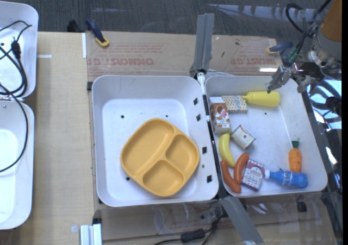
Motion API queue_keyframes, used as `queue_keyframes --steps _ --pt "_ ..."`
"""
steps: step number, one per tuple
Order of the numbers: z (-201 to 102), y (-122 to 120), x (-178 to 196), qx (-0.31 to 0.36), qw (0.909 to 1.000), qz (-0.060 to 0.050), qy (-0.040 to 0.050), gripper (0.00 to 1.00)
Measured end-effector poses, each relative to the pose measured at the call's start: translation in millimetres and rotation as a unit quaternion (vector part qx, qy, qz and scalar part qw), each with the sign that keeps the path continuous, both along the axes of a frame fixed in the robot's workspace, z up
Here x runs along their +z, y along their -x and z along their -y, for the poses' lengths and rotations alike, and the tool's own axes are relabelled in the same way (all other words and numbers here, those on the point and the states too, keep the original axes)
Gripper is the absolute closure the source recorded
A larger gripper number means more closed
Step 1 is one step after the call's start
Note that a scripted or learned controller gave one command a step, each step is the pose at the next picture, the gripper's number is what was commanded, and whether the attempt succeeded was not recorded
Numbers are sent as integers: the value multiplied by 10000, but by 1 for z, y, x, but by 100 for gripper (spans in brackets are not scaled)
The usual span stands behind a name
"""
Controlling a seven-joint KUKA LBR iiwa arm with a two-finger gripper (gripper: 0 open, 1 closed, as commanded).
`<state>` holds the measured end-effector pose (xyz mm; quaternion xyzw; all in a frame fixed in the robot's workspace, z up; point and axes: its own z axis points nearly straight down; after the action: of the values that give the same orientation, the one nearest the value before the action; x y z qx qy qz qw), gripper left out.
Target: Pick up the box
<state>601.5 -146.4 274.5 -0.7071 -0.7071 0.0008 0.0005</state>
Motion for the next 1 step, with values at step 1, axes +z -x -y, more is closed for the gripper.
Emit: queue_keyframes --steps 1 --pt "-30 18 -84 -390 9992 -11 2 0"
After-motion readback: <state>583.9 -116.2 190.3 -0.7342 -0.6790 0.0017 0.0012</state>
